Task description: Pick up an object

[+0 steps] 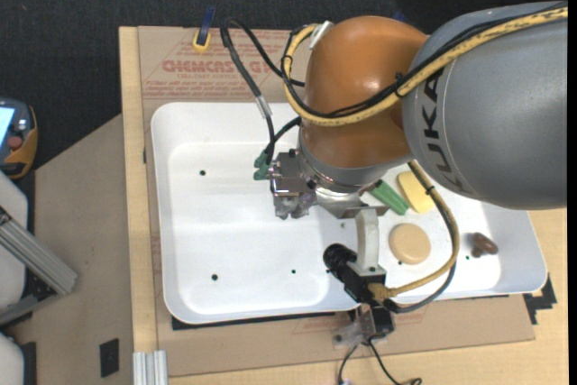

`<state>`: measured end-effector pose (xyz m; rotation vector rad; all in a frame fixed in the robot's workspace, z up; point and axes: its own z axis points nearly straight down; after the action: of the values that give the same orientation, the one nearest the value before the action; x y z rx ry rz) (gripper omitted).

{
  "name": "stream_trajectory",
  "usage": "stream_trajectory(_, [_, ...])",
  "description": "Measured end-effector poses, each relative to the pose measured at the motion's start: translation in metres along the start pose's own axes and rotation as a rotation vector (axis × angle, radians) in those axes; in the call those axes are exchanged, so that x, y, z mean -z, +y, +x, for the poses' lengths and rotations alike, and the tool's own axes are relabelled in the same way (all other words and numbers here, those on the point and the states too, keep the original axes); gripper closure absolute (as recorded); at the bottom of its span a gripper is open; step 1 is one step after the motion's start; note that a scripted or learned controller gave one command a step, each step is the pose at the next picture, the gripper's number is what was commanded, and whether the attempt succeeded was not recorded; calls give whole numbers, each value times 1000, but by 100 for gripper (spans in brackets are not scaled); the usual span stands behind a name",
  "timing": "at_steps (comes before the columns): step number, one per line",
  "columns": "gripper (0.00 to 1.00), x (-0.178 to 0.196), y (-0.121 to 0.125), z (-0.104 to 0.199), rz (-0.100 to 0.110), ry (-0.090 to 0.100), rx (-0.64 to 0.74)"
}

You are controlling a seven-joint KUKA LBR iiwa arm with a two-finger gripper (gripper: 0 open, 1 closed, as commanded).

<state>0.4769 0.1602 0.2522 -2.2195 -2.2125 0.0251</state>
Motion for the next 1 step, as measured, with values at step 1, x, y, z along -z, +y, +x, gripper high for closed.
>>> stream_trajectory(1, [100,129,17,4,-32,11,4])
